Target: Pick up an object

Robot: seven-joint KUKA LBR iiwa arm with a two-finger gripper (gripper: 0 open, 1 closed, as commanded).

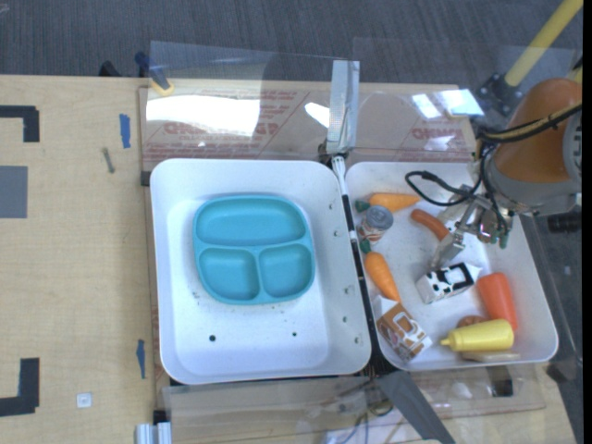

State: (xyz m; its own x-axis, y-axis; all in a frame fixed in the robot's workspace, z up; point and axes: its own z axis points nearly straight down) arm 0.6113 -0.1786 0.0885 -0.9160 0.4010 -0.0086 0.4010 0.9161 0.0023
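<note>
One two-finger gripper (452,249), finger state indiscernible, poised directly above a black-and-white boxy toy (445,282) in the right white bin (541,326), long orange carrot (380,275) well left; risk: off-centre descent nudges the toy aside, closing on nothing.

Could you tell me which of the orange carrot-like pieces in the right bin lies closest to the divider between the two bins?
The tapered orange carrot lying just right of the divider, below the small grey can. The other carrot lies higher up, and the stubby orange-red piece lies far right.
</note>
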